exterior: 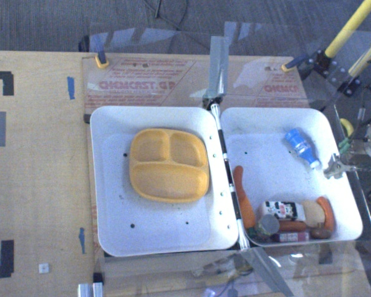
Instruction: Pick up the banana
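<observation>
The gripper sat at the right bin's right rim; whether it was open or closed could not be told. A yellow sliver, maybe the banana, showed just outside that rim, near the gripper. Inside lay a bottle and a carrot. A tray lay in the left bin.

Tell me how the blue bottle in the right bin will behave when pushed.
The blue bottle lies on its side on the floor of the right bin, so it will probably roll. It looks small and plastic, likely light. Its rounded body may slip from a pinch.
</observation>
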Controlling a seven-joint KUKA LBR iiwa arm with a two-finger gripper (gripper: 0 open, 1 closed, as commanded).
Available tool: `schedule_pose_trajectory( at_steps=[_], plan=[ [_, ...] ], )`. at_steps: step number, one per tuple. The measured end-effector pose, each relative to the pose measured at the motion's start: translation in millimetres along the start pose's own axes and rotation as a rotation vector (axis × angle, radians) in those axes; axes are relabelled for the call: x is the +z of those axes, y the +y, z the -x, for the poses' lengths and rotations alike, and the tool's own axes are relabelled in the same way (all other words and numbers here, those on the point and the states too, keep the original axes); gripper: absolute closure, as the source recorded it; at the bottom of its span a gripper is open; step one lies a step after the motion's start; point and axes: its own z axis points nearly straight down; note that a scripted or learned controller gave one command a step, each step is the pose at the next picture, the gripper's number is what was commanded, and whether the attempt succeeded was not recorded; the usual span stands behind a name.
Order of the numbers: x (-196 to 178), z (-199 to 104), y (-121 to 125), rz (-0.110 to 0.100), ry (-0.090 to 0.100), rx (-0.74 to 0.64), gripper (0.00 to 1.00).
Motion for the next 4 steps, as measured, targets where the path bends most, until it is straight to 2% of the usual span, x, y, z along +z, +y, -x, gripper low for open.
schedule_pose_trajectory(
  at_steps=[1,2,3,4],
  plan=[
    [31,-53,31,-0.003,0.001,0.110,1.00],
    [-31,-32,31,-0.003,0.000,0.160,1.00],
    [9,-100,78,-0.004,0.000,0.331,1.00],
    [9,-101,78,-0.004,0.000,0.331,0.00]
  ],
)
